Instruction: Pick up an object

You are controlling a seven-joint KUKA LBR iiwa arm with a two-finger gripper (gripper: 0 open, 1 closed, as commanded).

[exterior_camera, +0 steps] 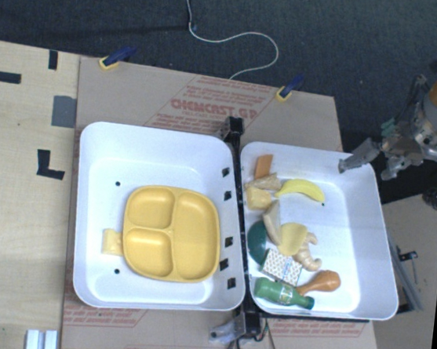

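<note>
Two white bins sit side by side on a cardboard sheet [211,106] covering the wooden table [12,184]; dark carpet [81,3] lies beyond. The left bin [99,147] holds a yellow divided plate [172,233]. The right bin [370,228] holds a banana [302,189], a green bottle [283,294] and other toys. The pincer [378,158] hangs at the frame's right, above the right bin's upper corner; I cannot tell how far open it is.

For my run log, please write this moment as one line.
gripper: above right bin's far right corner, holding nothing | banana, green bottle: in right bin | yellow tray: in left bin
</note>
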